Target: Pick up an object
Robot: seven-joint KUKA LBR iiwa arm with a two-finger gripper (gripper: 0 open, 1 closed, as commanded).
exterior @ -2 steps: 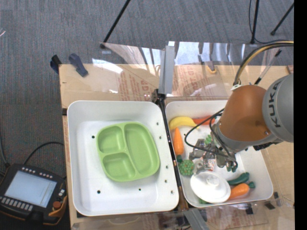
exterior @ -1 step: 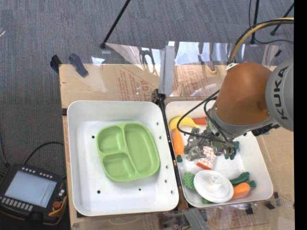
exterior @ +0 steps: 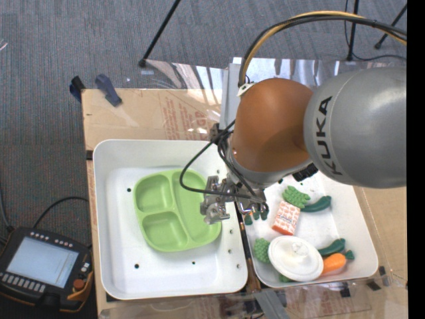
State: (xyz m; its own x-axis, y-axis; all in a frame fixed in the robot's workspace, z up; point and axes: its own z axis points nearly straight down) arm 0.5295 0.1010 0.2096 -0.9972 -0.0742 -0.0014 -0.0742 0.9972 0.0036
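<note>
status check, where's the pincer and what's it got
Pincer low over green divided plate's right edge, left bin. No grasp seen. Toys, orange box, white lid untouched in right bin.

Robotics lab: teach pendant, tripod legs, carpet.

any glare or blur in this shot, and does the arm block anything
Camera view: strong glare on the shiny sheet behind the bins; the green tray and toys are sharp; the arm's orange band covers the bins' far middle; the gripper reads cluttered, slightly soft.
</note>
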